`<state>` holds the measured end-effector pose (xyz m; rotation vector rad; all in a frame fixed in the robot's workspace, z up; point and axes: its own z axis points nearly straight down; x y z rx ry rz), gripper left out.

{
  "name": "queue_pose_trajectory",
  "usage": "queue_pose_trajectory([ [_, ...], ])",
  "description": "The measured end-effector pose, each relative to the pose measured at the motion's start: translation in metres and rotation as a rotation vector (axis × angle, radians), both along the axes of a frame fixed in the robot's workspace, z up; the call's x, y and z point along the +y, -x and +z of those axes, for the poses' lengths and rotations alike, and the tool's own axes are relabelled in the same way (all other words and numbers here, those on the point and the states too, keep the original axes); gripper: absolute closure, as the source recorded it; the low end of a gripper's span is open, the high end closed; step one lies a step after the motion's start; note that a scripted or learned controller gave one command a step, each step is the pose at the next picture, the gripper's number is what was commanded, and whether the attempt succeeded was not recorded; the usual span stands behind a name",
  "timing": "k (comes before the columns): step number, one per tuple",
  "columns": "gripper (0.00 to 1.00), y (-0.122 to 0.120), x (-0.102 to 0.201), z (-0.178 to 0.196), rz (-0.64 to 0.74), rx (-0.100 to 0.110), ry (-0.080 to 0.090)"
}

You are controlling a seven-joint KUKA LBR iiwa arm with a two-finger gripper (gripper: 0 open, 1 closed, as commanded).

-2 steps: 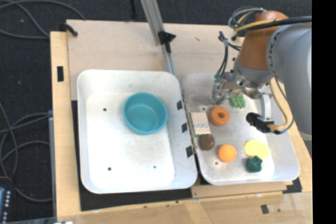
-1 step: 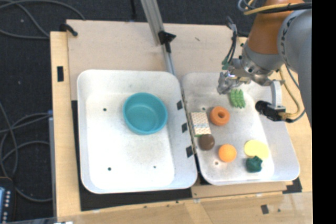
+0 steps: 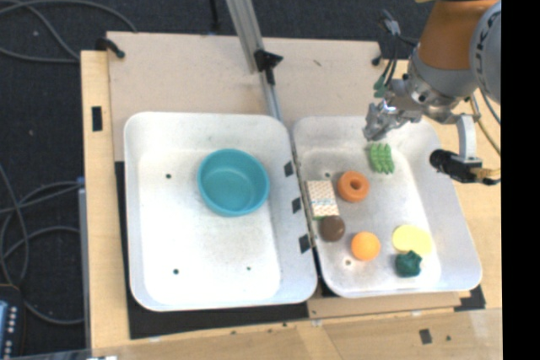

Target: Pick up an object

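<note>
While the gripper (image 3: 376,129) hangs over the right bin's (image 3: 451,219) far end, I cannot tell whether its fingers are apart or together. Just below them lies a green block (image 3: 381,158); an orange ring (image 3: 353,186) sits beyond. Descending off-centre could nudge the block aside.

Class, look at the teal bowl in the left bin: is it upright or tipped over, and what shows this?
Upright. The teal bowl shows its round rim and inner floor facing up, sitting in the left bin.
</note>
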<state>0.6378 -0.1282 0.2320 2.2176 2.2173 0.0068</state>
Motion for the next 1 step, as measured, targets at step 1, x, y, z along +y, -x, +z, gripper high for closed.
queue_pose_trajectory([
  [1, 1.00, -0.0011, -0.0012, 0.0543, 0.002, 0.001, 0.000],
])
